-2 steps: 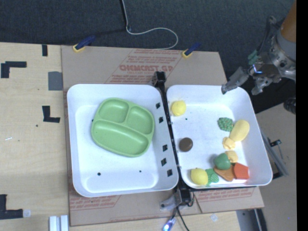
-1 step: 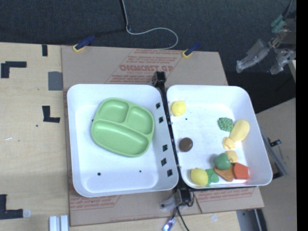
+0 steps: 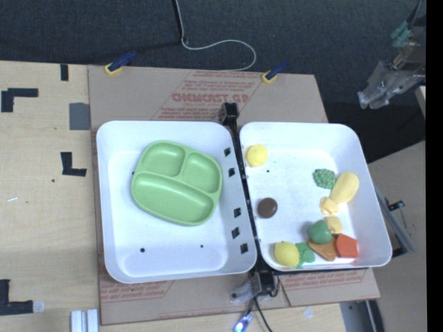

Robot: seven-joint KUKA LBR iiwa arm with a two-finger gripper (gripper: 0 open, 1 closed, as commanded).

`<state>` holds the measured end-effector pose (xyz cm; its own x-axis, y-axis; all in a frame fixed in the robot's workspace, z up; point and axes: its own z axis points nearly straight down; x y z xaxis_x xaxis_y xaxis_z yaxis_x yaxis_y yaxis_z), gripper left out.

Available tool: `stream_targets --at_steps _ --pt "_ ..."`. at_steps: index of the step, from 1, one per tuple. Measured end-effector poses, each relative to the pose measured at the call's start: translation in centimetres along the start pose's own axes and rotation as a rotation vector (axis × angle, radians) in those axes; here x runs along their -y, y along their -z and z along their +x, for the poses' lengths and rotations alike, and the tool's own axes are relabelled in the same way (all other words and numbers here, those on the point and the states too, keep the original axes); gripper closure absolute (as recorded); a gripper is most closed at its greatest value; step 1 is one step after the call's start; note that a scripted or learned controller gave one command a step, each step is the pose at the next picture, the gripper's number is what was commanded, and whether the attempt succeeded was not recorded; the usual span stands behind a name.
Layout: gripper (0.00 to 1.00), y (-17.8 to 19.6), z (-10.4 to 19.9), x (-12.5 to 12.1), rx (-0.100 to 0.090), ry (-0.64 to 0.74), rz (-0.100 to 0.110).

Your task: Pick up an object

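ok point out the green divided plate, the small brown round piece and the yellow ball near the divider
green divided plastic plate (image 3: 176, 182): camera view, on its centre ridge, left bin.
small brown round piece (image 3: 267, 207): camera view, on its top face, right bin.
yellow ball (image 3: 257, 155): camera view, on its middle, right bin.

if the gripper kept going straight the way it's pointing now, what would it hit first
The gripper sits up beyond the right bin's far right corner, pointing down and left. Going on, it would likely meet that corner's rim or the bare floor behind the green toy. Its height is unclear.
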<state>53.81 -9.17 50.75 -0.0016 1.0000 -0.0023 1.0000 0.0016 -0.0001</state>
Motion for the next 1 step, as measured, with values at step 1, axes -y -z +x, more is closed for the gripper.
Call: stream_targets --at_steps 1 --pt "1.00 -8.79 3.72 5.19 -0.004 0.001 0.011"
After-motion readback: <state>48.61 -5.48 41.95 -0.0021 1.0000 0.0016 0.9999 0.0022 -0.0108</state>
